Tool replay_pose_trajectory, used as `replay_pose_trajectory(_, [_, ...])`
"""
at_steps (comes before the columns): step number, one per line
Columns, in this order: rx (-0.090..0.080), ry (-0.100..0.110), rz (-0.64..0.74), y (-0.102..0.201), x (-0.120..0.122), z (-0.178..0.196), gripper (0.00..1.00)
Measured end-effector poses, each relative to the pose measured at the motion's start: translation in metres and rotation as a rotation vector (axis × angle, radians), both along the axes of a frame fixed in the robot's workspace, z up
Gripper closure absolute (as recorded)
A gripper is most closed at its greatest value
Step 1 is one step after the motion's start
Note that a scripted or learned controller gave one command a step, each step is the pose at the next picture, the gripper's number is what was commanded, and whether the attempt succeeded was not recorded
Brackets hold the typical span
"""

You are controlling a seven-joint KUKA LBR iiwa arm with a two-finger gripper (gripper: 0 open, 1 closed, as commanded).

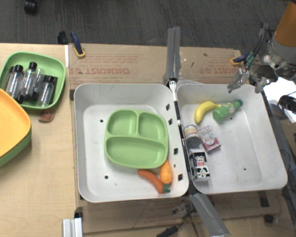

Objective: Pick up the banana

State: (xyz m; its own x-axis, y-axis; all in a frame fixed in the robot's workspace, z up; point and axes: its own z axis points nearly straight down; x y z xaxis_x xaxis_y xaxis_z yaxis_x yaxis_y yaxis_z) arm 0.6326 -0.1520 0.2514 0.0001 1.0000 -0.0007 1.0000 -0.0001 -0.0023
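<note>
Claw (pixel 247 81) above right bin's (pixel 256 174) far edge, apparently open; banana (pixel 203 109) apart.

smooth matte plastic green divided plate (pixel 136 139), glossy white plastic bins (pixel 84 147), shiny yellow banana (pixel 203 109), brown cardboard (pixel 118 65) under them, light wood-look bench (pixel 29 196)

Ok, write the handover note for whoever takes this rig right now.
Gripper: above the right bin's far edge, holding nothing; whether its fingers are open is unclear.
Banana: lies in the right bin's far left part, its right end against a green toy.
Done: nothing yet; banana not picked up.
Left: move to the banana, grasp it, lift it.
</note>
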Motion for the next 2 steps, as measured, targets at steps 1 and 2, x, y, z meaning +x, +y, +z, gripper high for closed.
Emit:
replay_pose_trajectory(1, [0.000,0.000,0.094,0.046,0.026,-0.078,0.00])
replay_pose_trajectory(2, [0.000,-0.001,0.179,0.032,0.016,-0.160,0.00])
